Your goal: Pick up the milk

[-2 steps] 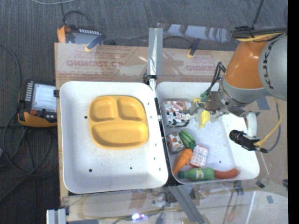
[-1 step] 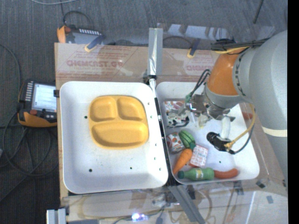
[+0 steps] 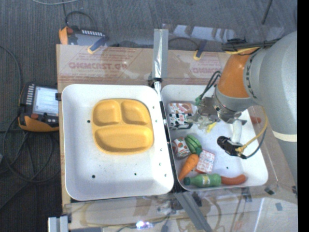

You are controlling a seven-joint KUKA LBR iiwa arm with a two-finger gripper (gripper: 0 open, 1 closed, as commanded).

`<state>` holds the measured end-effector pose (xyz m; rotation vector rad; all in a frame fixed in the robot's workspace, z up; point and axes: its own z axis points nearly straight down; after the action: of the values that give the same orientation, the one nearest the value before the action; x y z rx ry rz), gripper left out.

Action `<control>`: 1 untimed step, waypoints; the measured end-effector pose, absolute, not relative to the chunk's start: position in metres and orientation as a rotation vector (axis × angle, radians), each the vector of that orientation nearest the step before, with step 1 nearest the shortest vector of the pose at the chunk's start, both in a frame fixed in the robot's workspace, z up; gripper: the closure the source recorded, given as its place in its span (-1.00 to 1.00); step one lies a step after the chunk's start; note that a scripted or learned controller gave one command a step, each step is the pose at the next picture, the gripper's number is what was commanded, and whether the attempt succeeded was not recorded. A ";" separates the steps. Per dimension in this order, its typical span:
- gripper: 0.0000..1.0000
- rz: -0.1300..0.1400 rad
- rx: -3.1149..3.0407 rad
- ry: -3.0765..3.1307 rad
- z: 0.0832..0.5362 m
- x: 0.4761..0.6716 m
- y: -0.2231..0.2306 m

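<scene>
Here the grey arm's jaws (image 3: pixel 208 114) hang over the upper part of the right shallow white bin (image 3: pixel 259 174), and whether they are clenched or released cannot be told. Just to their left lies the white milk carton with red print (image 3: pixel 179 114), flat on its side. Below them rest a green pepper (image 3: pixel 194 143), an orange carrot (image 3: pixel 189 165) and a green bottle (image 3: pixel 203 180). Well left, the other white bin (image 3: pixel 77 178) holds a yellow divided plastic tray (image 3: pixel 123 125).
</scene>
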<state>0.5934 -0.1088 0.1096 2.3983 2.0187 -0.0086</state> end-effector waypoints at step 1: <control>1.00 -0.040 2.492 1.926 0.095 0.630 -0.110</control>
<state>0.6305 -0.1100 0.0953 2.4924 1.9263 -0.0398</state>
